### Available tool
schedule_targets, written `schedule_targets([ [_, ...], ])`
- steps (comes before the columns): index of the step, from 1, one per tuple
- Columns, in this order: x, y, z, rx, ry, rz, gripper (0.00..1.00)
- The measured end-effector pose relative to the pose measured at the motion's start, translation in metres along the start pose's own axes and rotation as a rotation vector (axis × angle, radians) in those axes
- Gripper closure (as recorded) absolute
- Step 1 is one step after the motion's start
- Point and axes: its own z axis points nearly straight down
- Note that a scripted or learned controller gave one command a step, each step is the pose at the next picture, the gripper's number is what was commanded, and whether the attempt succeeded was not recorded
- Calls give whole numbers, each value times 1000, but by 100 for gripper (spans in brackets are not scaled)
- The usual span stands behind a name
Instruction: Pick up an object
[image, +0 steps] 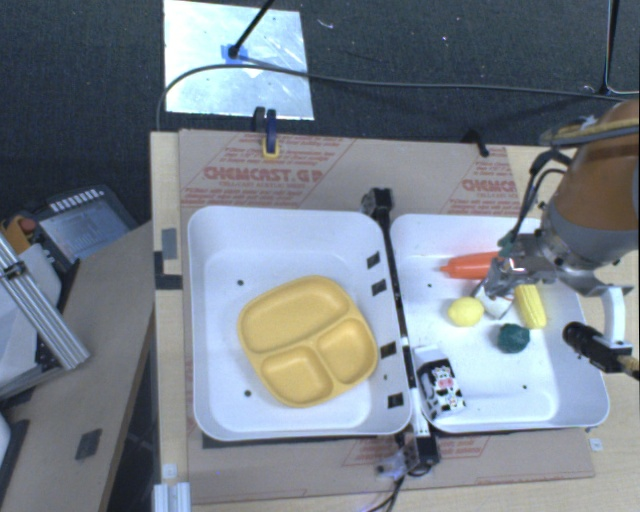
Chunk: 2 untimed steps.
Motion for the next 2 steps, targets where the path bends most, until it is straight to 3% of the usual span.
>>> schedule_targets([
  [2,88,-13,-4,4,2,-5,100],
])
